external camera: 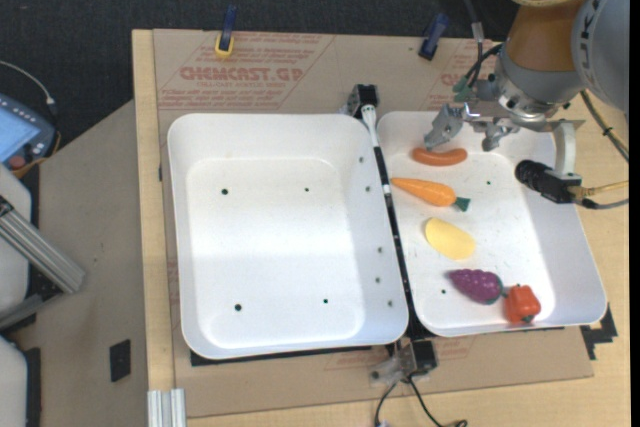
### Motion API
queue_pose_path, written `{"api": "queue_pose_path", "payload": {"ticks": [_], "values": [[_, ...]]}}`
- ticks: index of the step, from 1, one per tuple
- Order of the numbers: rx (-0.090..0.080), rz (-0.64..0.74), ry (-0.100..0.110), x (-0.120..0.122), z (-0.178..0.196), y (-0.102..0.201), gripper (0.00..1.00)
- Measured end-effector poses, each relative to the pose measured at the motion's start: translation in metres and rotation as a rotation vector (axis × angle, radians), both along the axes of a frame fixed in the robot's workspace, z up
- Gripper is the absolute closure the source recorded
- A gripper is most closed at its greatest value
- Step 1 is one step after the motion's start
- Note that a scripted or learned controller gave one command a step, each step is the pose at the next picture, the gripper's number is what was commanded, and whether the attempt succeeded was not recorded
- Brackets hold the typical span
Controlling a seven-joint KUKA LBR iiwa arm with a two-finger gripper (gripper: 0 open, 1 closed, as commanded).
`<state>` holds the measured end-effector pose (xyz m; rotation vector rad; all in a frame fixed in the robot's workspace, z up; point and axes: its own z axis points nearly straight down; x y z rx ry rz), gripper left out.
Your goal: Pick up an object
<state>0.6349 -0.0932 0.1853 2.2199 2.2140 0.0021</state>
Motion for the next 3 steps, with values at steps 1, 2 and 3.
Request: {"api": "queue_pose_path", "payload": {"ticks": [1,2,3], "values": [[0.005,0.0,0.017,-0.009,-0.102,-0.007,0.0],[-0.003,0.001,-0.015,0.025,0.062,-0.045,0.0],[0.001,0.007,-0.013,0.022,0.186,-0.018,0.0]]}}
